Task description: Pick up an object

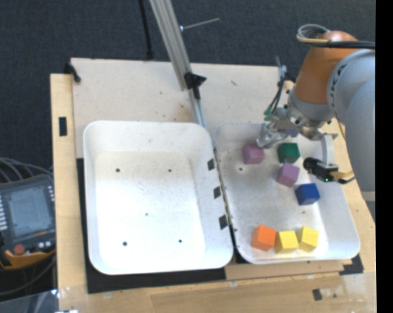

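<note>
The grey arm is being reached in from the right, its orange band showing above the wrist, and the gripper [269,135] is being held low over the far end of the right bin [337,240]. Whether anything is being grasped cannot be told. A purple block [253,153] is lying just beside the gripper tip, apparently apart from it. A green block [288,152], a second purple block [288,174] and a blue block [307,193] are lying nearby. An orange block [264,237] and two yellow blocks [288,240] [309,238] are lined up along the near rim. The left bin [98,142] is sitting alongside.
</note>
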